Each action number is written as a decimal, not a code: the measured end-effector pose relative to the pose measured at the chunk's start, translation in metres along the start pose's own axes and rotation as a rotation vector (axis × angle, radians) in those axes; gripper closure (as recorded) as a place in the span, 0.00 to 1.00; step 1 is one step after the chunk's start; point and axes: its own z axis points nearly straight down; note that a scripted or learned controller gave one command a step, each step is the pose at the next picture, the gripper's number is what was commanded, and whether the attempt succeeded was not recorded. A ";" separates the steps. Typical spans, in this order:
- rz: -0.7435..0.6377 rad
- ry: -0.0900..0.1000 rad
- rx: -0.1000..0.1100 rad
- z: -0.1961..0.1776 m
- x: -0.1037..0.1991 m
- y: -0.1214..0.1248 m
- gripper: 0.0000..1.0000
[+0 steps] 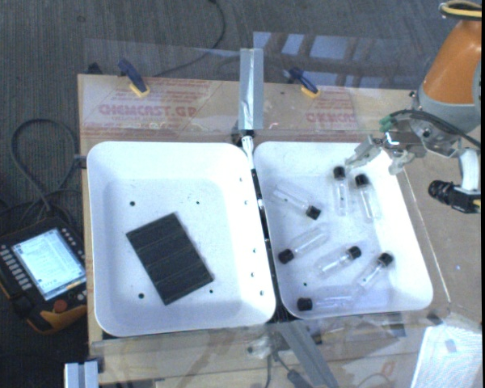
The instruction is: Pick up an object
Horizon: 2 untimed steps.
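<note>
Over in the right bin point(420, 285) lie several small clear vials with black caps, scattered and well apart. They look light, slick, round and likely to roll or crack, so I'd pinch one point(297, 200) across its body. Left bin holds a flat dark ribbed slab point(169, 258). Tool point(384, 152) hovers at the rim, fingers spread, gripping nothing.

Orange domed arm section point(457, 59), grey metal wrist, pale slender claw point(383, 157) with 2 fingers, black cables
</note>
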 end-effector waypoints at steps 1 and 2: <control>-0.035 0.004 -0.008 0.129 0.012 0.000 0.00; -0.035 0.003 -0.002 0.122 0.011 -0.002 1.00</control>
